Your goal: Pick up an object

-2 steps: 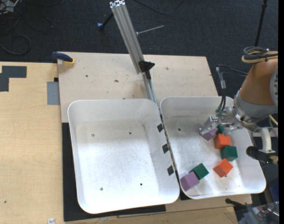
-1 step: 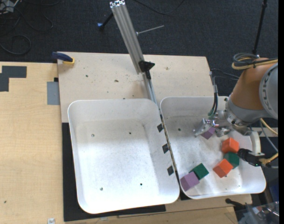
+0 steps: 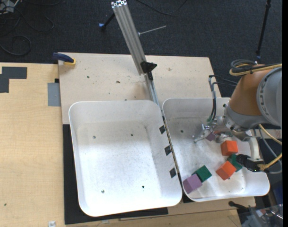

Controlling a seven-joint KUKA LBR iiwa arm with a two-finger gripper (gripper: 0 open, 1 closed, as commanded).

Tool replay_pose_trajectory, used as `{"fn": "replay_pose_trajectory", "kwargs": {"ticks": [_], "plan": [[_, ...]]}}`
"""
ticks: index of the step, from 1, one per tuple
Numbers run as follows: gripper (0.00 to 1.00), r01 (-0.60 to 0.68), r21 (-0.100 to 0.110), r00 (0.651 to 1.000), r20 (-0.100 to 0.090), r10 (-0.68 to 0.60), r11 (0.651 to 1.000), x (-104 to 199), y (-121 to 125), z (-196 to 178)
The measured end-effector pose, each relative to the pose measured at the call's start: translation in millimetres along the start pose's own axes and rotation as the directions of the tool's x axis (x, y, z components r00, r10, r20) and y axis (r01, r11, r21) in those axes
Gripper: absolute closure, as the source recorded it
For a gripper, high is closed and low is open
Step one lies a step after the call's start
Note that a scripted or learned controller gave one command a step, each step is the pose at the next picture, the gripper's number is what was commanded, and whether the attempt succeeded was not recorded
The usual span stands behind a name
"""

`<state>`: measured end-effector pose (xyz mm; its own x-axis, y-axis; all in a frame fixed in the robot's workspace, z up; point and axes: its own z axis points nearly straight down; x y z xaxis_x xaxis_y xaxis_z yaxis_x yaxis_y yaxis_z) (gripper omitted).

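Note:
My gripper (image 3: 205, 132) is low in the right bin (image 3: 191, 109), near its middle, at the end of the grey arm with the orange band (image 3: 245, 96). A small purple piece (image 3: 211, 137) lies right against the gripper's tip; whether it is held is unclear. Just to the right an orange block (image 3: 229, 148) rests on the bin floor. Nearer the front lie a second orange block (image 3: 225, 170), a dark green piece (image 3: 236, 161), a green block (image 3: 204, 173) and a light purple block (image 3: 192, 182).
The left bin (image 3: 87, 115) adjoins the right one along a shared wall bearing black clips (image 3: 166, 149). A slanted aluminium bar (image 3: 132, 39) rises behind the bins. Cables (image 3: 255, 161) hang off the arm at the right bin's right edge.

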<state>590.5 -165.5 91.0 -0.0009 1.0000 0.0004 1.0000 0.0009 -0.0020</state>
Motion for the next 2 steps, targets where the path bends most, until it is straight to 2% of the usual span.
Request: {"fn": "replay_pose_trajectory", "kwargs": {"ticks": [1, 2], "plan": [[1.0, -0.004, 0.001, 1.0, -0.001, 0.004, 1.0, -0.7, -0.3, -10.3], [1.0, -0.005, -0.004, 1.0, 0.001, 0.005, 1.0, -7.7, 2.4, -54.7]]}}
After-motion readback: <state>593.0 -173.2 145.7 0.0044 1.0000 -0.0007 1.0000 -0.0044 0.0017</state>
